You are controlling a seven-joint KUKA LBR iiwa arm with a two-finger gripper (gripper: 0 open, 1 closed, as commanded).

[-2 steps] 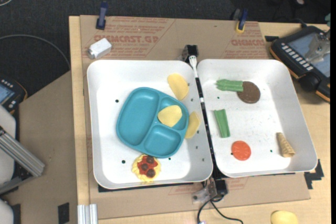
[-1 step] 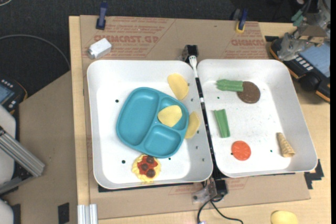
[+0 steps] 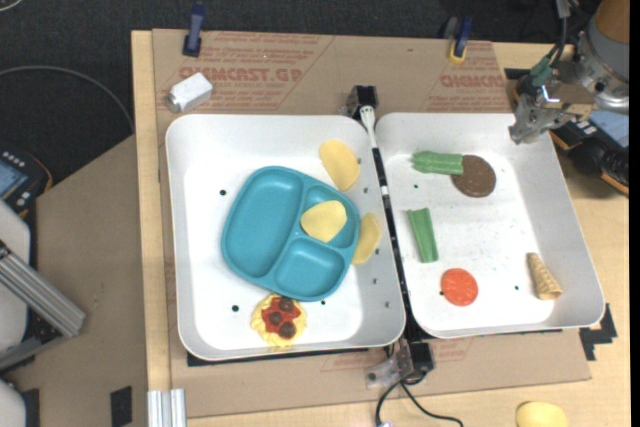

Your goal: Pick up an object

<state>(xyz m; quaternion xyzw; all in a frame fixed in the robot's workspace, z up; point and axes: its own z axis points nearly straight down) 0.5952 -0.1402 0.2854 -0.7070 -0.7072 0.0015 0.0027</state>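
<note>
Grey hand (image 3: 528,120), grip state unclear, hovers over the right bin's (image 3: 570,215) far corner.

The brown cardboard sheet (image 3: 300,65) under the bins carries faded red print along its far edge. On the left it reads roughly "QUIKCAST"; the matching print on the right is too faint to read.
</note>
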